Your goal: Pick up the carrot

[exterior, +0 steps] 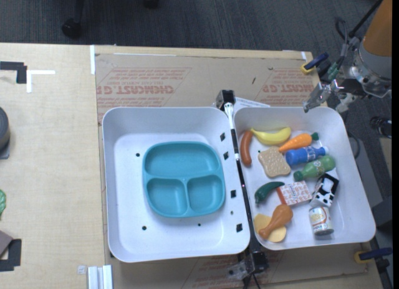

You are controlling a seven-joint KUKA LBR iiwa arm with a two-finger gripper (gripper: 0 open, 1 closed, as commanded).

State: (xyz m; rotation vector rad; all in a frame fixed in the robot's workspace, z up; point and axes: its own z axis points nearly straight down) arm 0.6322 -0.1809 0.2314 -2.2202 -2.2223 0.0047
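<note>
Two white bins sit side by side before you. Your left bin (118,157) holds a teal divided tray (184,179) with three compartments, lying flat near its middle. Your right bin (355,175) holds the toy food. The carrot (295,142) lies in its upper part, orange with a green tip pointing right, just beside the yellow banana (272,135) on its left and touching or nearly touching the blue bottle (306,155) below it. Left of those, a reddish sausage (246,147) stands lengthwise along the bin's left wall. A slice of bread (274,162) lies below the banana, and a green bottle (314,169) lies under the blue one. Lower down you see a dark green pepper (268,190), a small red-and-white carton (294,192), a black-and-white cow-patterned carton (325,190), a can (320,220) and a tan drumstick (275,221) near the bottom left corner.

Your gripper (324,94) hangs above the upper right corner of the right bin, well apart from the carrot; whether it is open you cannot tell from this angle.

Both bins rest on a sheet of printed cardboard (162,82) laid over a pale wooden bench (47,175). Beyond the bench you see dark grey carpet (218,7) and the wheeled base of a chair (112,1).
</note>
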